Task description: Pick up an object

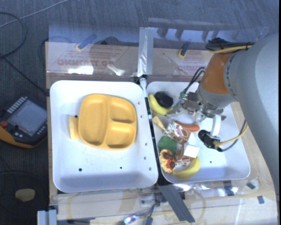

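Note:
The right bin holds a heap of small items. A yellow banana lies at its upper left beside a black round object. Below them are a red-and-white packet, a green object, a white block, a printed packet and a second banana. My gripper hangs low over the upper middle of this bin, just above the red-and-white packet and right of the first banana. The wrist with its orange band rises behind it.
In the left bin lies a yellow divided plate with a pale yellow piece at its left edge. A black plug with a yellow cable hangs from the arm over the right bin. A pendant lies on the floor at left.

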